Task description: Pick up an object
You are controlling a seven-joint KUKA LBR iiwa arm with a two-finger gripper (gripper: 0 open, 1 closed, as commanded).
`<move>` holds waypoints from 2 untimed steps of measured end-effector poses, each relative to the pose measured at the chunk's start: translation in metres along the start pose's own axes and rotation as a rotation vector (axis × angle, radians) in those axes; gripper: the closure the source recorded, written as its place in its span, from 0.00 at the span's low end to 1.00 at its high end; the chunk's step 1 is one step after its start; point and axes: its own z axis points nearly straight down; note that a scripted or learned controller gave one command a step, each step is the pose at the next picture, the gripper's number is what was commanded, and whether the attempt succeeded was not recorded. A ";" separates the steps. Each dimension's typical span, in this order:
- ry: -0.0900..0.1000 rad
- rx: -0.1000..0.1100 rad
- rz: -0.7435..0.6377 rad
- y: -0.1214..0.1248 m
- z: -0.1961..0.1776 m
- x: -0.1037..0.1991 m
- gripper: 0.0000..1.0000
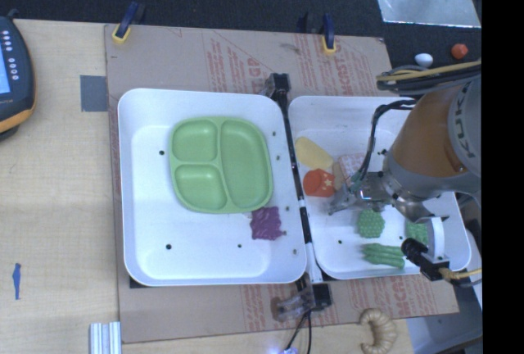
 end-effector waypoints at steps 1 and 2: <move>-0.006 -0.011 0.008 0.010 -0.068 -0.044 0.00; 0.001 0.005 0.003 -0.022 0.003 -0.016 0.00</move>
